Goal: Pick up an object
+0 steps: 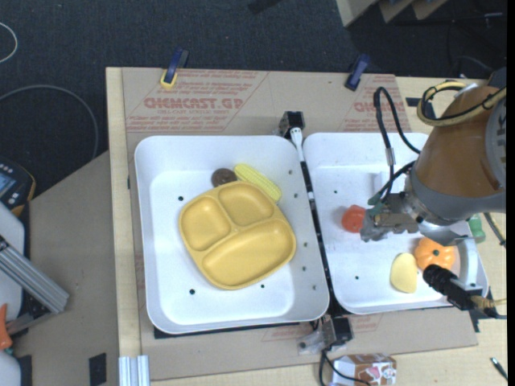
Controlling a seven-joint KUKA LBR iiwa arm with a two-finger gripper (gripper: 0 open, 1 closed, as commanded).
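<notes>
**A:** Start far from the gripper (374, 222). What's out on its left?

**B:** The left bin (153, 215). A yellow plate (237, 236) with three sections lies in its middle, well apart from the gripper. Touching the plate's far edge are a small brown disc (223, 177) and, beside that on the gripper's side, a yellow corn cob (259, 180).

**A:** And closer in?

**B:** The two bins meet edge to edge, and the gripper is down in the right bin (354, 292), near the seam. A red ball (352, 218) sits on the bin floor just at the gripper's left tip, touching it or very nearly.

**A:** Is the ball grasped?

**B:** I can't tell. The gripper's end is a grey blur against the ball, so whether it is clenched, released or around the ball isn't clear from here.

**A:** What else could it pick?

**B:** Two things, both to the gripper's right and nearer the camera. A pale yellow lump (405, 273) lies near the bin's front wall. An orange fruit (434, 254) sits just beside the lump, partly under the wrist.

**A:** And the arm (459, 159)?

**B:** It comes in from the right, above the gripper, its orange band bulking over the bin's right side. A black cable (386, 135) loops up from the gripper across the bin's far half.
</notes>
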